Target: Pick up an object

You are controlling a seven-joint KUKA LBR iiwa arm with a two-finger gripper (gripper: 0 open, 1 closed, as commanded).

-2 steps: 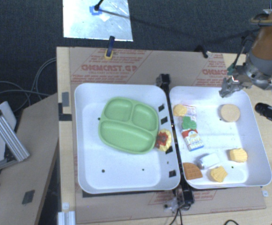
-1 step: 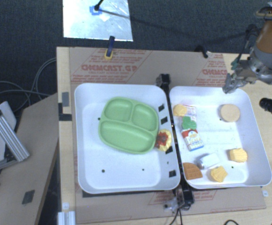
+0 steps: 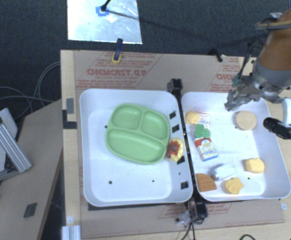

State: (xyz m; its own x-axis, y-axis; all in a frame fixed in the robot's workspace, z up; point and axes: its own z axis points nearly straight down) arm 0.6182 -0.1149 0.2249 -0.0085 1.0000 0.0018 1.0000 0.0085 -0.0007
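My gripper (image 3: 234, 102) hangs over the far edge of the right bin (image 3: 234, 145), just left of and behind a round tan cookie (image 3: 246, 120). Nothing shows in it. Along the bin's left side lie a yellow pastry (image 3: 197, 117), a green toy (image 3: 202, 131) and a small red, white and blue carton (image 3: 205, 148). Near the front lie a brown wedge (image 3: 205, 182), a grey-white piece (image 3: 221, 171) and two yellow cheese chunks (image 3: 254, 165) (image 3: 233, 185).
The left bin (image 3: 101, 180) holds a green divided plate (image 3: 137, 133) with a red and yellow toy (image 3: 175, 149) at its right rim. A black divider (image 3: 184, 134) runs between the bins. A black part (image 3: 280, 128) of the arm overhangs the right bin's right side.
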